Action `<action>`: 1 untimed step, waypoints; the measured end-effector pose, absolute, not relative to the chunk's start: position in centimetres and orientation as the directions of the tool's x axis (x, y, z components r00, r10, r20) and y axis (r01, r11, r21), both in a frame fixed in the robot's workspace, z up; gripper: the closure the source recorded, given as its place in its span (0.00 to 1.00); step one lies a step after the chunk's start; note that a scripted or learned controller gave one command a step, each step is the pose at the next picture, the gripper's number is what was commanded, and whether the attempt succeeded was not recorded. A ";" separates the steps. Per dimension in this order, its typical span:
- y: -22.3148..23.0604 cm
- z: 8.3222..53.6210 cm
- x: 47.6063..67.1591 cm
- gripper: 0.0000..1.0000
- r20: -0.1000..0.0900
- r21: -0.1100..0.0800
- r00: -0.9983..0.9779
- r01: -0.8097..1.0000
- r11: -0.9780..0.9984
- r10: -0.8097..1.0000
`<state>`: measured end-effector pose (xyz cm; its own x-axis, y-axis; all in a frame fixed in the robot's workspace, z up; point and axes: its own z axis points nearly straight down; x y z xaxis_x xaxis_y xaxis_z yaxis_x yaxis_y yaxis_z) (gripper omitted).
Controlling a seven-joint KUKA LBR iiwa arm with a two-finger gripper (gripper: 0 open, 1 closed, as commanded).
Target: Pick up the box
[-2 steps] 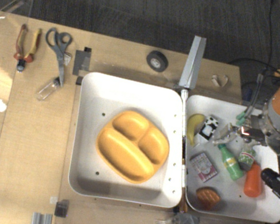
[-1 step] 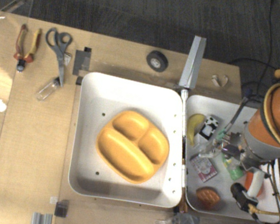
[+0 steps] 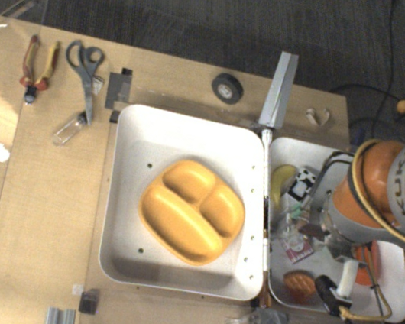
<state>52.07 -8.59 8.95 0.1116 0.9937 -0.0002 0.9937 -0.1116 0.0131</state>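
In the right bin (image 3: 394,306) my gripper (image 3: 301,227) hangs low over the left half, under the grey arm with its orange band (image 3: 374,176). A small flat box with pink and white print (image 3: 299,250) lies right below the gripper, partly covered by it. I cannot see whether the gripper touches the box. A small black and white item (image 3: 304,185) lies at the back of that bin.
A yellow item (image 3: 283,181) sits at the right bin's back left, a brown round thing (image 3: 299,284) at its front, a red thing (image 3: 370,257) under the arm. A big yellow-orange bun-shaped object (image 3: 192,210) lies in the left bin (image 3: 129,183). Scissors (image 3: 86,71), pliers (image 3: 37,66) and a tape roll (image 3: 227,87) lie on the bench.
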 end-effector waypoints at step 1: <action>-8.8 10.1 52.3 1.00 -0.004 0.021 0.111 0.994 -0.111 0.994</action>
<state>52.32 -8.78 10.10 0.1111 0.9938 -0.0039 0.9936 -0.1110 0.0210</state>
